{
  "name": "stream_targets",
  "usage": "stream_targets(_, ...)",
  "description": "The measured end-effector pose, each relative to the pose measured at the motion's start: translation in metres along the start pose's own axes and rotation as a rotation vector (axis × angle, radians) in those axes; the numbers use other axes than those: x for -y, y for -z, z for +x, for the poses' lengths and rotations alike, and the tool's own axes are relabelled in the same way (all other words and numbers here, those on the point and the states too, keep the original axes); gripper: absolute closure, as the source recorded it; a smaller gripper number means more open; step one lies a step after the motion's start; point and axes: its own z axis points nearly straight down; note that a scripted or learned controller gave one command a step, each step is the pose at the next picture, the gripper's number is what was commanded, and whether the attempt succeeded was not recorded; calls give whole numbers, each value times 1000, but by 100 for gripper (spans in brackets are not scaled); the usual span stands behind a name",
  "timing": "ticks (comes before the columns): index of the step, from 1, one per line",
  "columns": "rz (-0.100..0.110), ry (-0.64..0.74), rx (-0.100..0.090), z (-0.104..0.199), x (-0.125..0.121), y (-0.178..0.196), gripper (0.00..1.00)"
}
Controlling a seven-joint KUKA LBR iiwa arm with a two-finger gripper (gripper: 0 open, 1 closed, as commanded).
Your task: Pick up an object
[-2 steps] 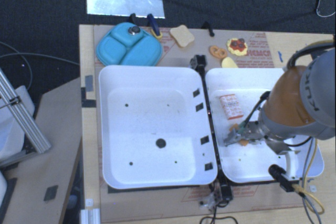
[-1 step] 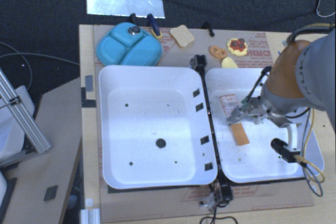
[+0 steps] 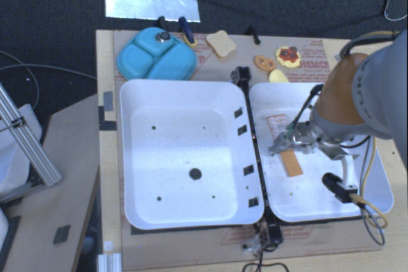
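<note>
Hovering low over the right bin, the gripper sits right at the top end of an orange strip lying flat on the bin floor. Can't really tell how its fingers are set, too blurry there. A small packet lies just above it in the same bin. The left bin is alongside, and a blue tray, toast slice and pretzel sit behind on the bench.

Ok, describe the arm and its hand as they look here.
The arm is thick, rounded and grey, with an orange band above the wrist. A thin dark cable runs along it towards the hand, which is small, metallic grey and blurred here.
</note>
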Motion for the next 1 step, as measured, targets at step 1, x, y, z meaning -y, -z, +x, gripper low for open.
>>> stream_targets(1, -3, 1, 1, -1, -1, 11, 100)
